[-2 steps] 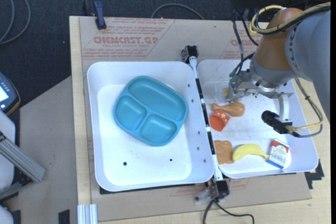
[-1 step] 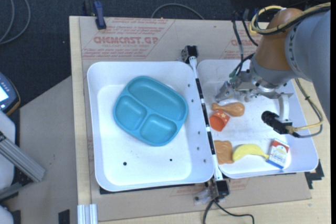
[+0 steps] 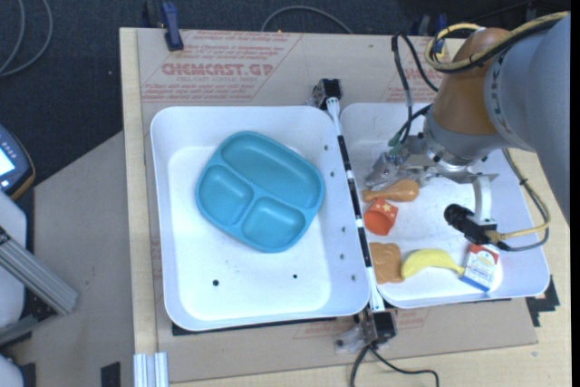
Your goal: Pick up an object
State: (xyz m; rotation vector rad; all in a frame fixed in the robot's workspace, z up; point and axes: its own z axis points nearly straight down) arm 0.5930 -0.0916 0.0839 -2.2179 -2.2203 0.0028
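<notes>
My gripper (image 3: 395,166) reaches down into the right bin (image 3: 521,222) near its left wall, the grey arm and orange band above it. Its tip is just over, or touching, an orange carrot-shaped toy (image 3: 396,191); I cannot tell which. A red-orange cube (image 3: 381,216) lies right below that toy. Further toward the front edge lie a tan bread-like piece (image 3: 385,261), a yellow banana (image 3: 429,263) and a small white and red carton (image 3: 480,268).
The left bin (image 3: 172,222) holds a blue divided plate (image 3: 260,190). A black connector with a cable (image 3: 464,222) hangs from the arm over the middle of the right bin. The two bins meet at a rim (image 3: 349,195) close to the gripper.
</notes>
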